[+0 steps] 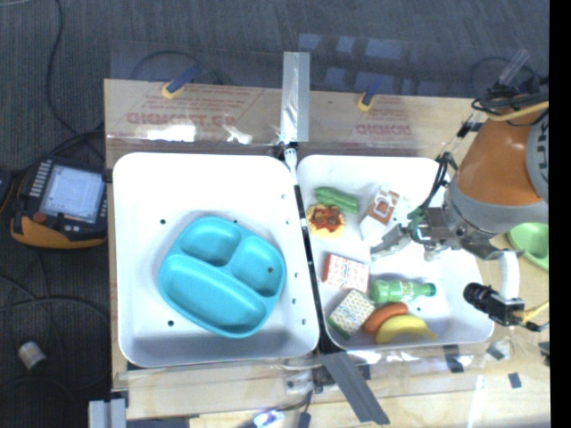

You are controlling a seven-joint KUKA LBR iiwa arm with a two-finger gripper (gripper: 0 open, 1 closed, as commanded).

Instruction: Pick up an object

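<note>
The arm (500, 163) reaches in over the right bin (464, 333), with the gripper (403, 236) low above the bin's middle, between the small carton (384, 206) and the green bottle (403, 291). Nothing sits between the jaws; whether they stand wide or narrow cannot be told from this slant, as the fingers blur into cables and white floor

The step in hand looks like the approach: the gripper hangs over the heap but has taken nothing yet. All candidates lie in the right bin. A green vegetable (336, 200) and a round red and yellow toy (326, 218) lie along the divider, a red and white box (344, 271) below them, a patterned cube (352, 311) at the near edge, and a carrot (386, 316) touching a banana (403, 329) just beside the bottle. The left bin (134, 239) holds a blue divided tray (225, 273), well apart from the gripper

The next move probably calls for picking one target, likely the bottle or the carton as the nearest, centring over it, descending and closing. The bottle lies on its side and may roll; the carrot and banana crowd it
</note>
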